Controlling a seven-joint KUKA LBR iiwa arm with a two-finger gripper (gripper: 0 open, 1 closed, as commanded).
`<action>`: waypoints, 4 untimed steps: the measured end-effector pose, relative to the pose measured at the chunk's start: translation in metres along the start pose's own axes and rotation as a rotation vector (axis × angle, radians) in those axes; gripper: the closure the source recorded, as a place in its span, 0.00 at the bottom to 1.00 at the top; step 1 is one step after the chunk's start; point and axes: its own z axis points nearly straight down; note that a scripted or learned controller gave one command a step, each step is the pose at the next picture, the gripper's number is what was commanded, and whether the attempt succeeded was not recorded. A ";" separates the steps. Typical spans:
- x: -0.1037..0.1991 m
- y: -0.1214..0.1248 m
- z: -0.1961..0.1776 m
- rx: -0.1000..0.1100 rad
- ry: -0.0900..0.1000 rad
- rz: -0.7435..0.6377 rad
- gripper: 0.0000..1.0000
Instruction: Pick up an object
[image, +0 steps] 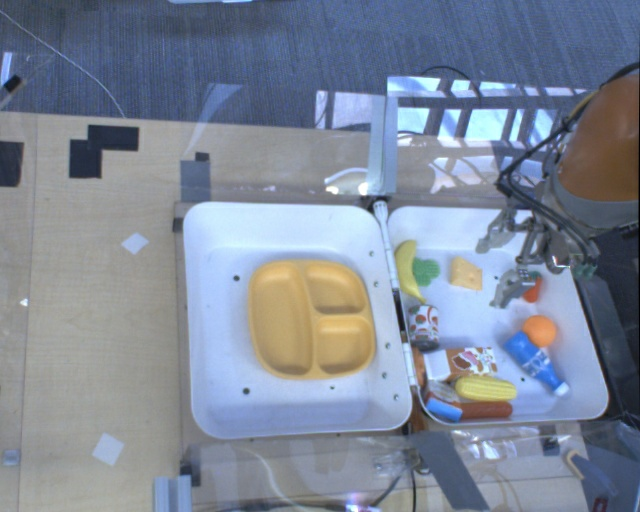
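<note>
— What is seen nearest in the right bin (590, 395)?
— A corn cob (486, 387), a sausage (484, 408) and a blue bottle (535, 362) are clustered near; an orange ball (539, 330) lies just beyond.
— And farther?
— The gripper (505, 265) is poised with fingers apart, nothing between them, by a cheese wedge (464, 274). A yellow tray (310, 318) sits in the left bin (215, 300).

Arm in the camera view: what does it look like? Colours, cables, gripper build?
The arm shows a broad rounded orange band with grey beneath it. Thin black cables loop along its left side. The gripper is bare grey metal, a skeletal linkage ending in two slim fingers. No markings are legible.
</note>
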 end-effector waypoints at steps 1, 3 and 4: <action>-0.037 -0.040 0.083 0.000 0.004 0.301 0.00; -0.024 0.053 0.109 0.001 -0.015 0.264 0.00; -0.019 -0.068 0.110 0.006 -0.011 0.025 0.00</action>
